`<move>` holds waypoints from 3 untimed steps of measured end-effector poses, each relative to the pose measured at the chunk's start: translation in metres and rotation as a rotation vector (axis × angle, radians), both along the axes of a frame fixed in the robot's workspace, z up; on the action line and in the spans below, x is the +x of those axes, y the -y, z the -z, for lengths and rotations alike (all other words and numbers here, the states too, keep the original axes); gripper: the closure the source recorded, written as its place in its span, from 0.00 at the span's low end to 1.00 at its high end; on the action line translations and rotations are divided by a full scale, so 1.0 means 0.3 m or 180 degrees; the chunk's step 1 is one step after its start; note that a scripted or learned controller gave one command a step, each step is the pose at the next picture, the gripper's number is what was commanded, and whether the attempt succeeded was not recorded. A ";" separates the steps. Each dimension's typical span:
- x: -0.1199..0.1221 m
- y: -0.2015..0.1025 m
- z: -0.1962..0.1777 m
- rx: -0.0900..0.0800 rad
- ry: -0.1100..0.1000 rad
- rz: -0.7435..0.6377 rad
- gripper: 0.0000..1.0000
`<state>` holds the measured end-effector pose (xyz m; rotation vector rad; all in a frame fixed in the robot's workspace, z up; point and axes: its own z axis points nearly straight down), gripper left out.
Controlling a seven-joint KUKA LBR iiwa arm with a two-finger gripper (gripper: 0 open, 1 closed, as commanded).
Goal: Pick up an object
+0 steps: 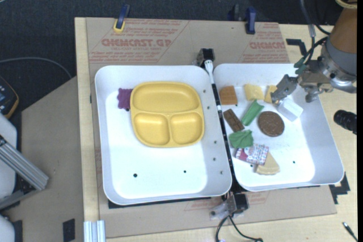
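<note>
My gripper (pixel 296 92) hangs over the upper right part of the right bin (pixel 317 150), its two fingers spread open with nothing between them. Its left finger (pixel 282 89) overlaps a yellow piece (pixel 270 93). Just below the gripper lie a white block (pixel 291 110) and a round brown disc (pixel 270 123). Further left in the same bin are another yellow piece (pixel 253 92), a long green piece (pixel 252 112), a tan block (pixel 228 95) and a dark brown bar (pixel 232 119).
Lower in the right bin lie a green leafy item (pixel 241 138), a red-and-white packet (pixel 253 153) and a tan wedge (pixel 267 165). The left bin (pixel 159 173) holds a yellow divided plate (pixel 167 112) and a purple item (pixel 123 98) beside it.
</note>
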<state>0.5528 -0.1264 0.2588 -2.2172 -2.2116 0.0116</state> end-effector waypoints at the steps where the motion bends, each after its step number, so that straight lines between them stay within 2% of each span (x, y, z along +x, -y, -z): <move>1: 0.007 -0.001 -0.022 -0.0006 0.0042 -0.0008 0.00; 2: -0.006 -0.004 0.189 0.0002 0.0012 -0.0005 0.00; 3: 0.020 0.012 0.366 0.0001 0.0016 -0.0005 0.00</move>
